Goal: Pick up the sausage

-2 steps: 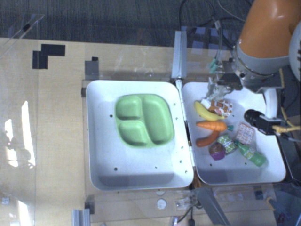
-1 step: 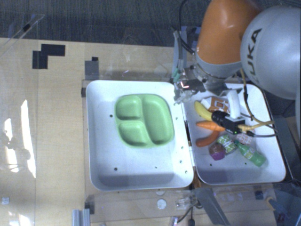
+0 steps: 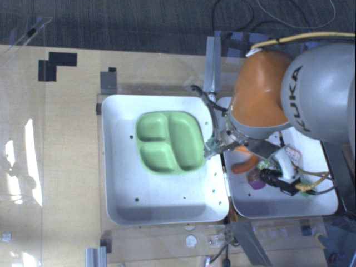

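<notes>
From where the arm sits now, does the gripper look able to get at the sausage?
Probably yes: the sausage lies in the right bin, just below the arm's wrist, with a purple item close beside it.

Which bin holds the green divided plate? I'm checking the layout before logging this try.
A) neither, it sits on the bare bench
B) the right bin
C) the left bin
C: the green divided plate lies inside the left bin, while the arm reaches over the right bin, where an orange-red piece that looks like the sausage lies.
</notes>
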Controlling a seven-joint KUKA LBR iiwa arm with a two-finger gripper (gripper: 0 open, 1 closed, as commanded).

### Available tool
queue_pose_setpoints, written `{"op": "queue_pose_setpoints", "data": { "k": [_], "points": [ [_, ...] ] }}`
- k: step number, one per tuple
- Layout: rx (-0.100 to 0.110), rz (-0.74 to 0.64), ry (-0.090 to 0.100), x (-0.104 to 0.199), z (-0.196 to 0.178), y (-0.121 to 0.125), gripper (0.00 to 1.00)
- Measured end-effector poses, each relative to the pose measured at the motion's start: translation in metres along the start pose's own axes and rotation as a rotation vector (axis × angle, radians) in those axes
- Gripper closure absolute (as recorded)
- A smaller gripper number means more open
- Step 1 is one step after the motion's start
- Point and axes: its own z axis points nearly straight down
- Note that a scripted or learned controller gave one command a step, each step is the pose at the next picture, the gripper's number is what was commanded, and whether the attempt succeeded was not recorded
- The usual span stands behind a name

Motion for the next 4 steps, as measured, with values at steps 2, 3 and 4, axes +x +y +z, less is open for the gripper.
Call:
{"op": "queue_pose_setpoints", "data": {
  "k": [2, 3, 4],
  "points": [
    [-0.003, -0.200, -0.004, -0.120, -0.016, -0.035, 1.00],
    [-0.003, -0.121, -0.002, -0.031, -0.013, -0.027, 1.00],
    [-0.004, -0.289, -0.002, -0.011, -0.061, 0.039, 1.00]
  ]
}}
